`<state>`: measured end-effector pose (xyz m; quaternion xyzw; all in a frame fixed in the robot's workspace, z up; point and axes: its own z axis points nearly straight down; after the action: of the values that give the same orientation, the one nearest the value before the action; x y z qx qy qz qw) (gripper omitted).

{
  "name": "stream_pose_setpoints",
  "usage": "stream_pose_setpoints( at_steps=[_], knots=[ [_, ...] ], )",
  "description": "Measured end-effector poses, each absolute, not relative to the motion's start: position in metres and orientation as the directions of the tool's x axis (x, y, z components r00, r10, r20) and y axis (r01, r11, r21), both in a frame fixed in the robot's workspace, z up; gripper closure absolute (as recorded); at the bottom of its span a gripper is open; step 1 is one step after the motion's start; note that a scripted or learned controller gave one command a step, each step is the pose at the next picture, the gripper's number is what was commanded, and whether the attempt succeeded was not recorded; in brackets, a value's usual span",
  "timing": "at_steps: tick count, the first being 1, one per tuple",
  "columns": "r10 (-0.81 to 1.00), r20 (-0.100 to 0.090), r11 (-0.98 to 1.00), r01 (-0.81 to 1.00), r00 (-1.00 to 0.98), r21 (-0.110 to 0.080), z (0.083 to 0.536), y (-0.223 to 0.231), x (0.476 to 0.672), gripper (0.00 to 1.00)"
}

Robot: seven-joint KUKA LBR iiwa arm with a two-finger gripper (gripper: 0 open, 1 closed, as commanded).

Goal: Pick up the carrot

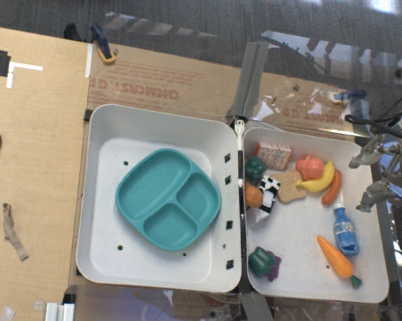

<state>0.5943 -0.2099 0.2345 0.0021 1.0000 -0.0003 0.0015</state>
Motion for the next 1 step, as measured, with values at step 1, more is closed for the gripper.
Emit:
stream_pose_setpoints(
  at_steps=[1],
  knots=[
    [-0.158,-0.004,0.987,-0.158,-0.987,-0.001,0.0931,-0.2171,0.5689,0.00]
  ],
)
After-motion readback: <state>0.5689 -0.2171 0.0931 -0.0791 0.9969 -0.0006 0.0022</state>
